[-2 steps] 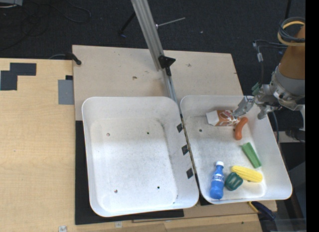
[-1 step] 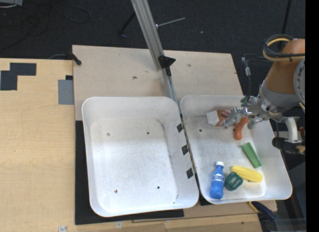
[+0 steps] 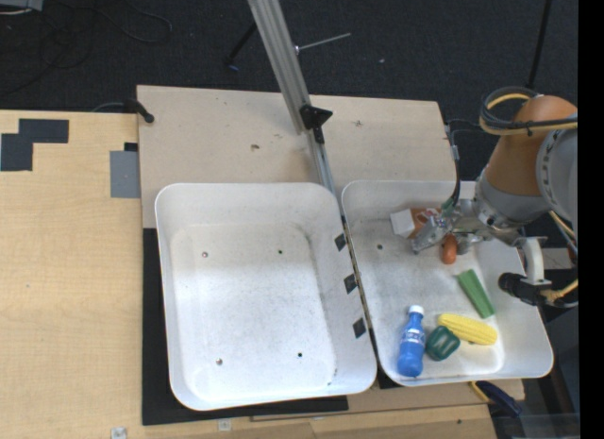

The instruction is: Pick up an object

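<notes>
The right bin [image 3: 528, 362] holds a blue bottle with a white cap [image 3: 411, 341], a dark green ring-shaped piece [image 3: 441, 343], a yellow corn cob [image 3: 468, 329], a green stick [image 3: 475, 293] and a small orange-red piece [image 3: 448, 251]. A grey and red object [image 3: 408, 221] lies near the bin's back. My gripper [image 3: 429, 232] is low in the back part of the right bin, between the grey-red object and the orange-red piece. The arm [image 3: 524, 168] reaches in from the right.
The left bin [image 3: 250, 295] stands beside the right one, joined by black clips [image 3: 349, 281]. A slanted aluminium bar [image 3: 283, 59] rises behind the bins. Cables lie on the dark floor at the back.
</notes>
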